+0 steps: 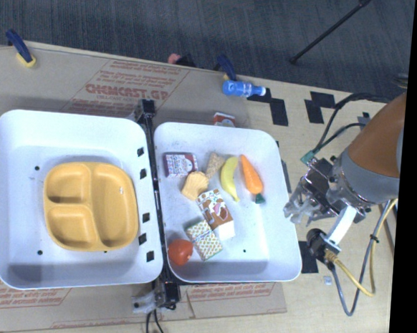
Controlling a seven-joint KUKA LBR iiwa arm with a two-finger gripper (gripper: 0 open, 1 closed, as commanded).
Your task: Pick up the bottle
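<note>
Nothing is picked yet: the small blue plastic bottle [242, 89] lies on the counter [299, 112] beyond the right white bin [281, 197]. My hand [300, 207] hovers beside that bin's right wall, carrying nothing; its spread I cannot tell.

The two-finger metal gripper [304, 208] hangs just outside the right wall of the right-hand shallow white bin [278, 236], over bare bench. Beyond that wall, toward the bin's middle, a strip of white floor lies open before the first clutter: the orange plastic carrot [250, 175], the yellow banana [228, 177] and the patterned cartons [216, 213]. Far up from the jaws, the small blue plastic bottle [238, 89] lies on open cardboard outside the bin, with a blue clamp [226, 67] close beside it.
</note>
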